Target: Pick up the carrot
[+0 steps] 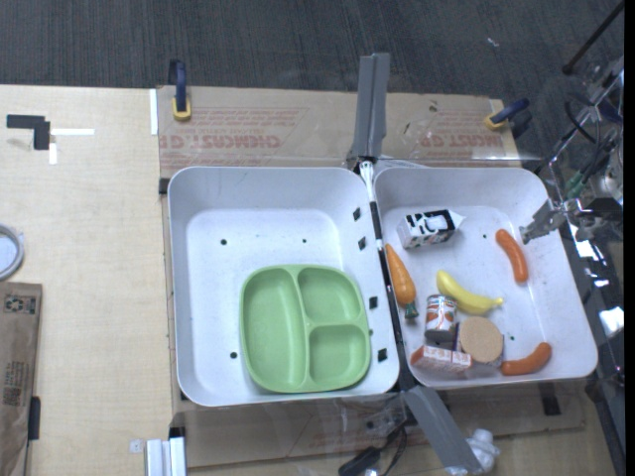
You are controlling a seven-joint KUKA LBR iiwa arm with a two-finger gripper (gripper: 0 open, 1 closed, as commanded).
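Orange carrot (400, 274) lies along the right bin's (556, 191) left wall, beside the divider, near the banana (466, 293) and can (441, 316). Gripper (545, 224) hovers at the far right rim, well apart; jaws' state unreadable. Wall-hugging likely complicates grasp.

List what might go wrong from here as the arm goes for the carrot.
1. The carrot lies tight against the right bin's left wall, leaving little room for a finger on that side.
2. The hand sits at the bin's far right edge; crossing over could knock the sausage or banana.
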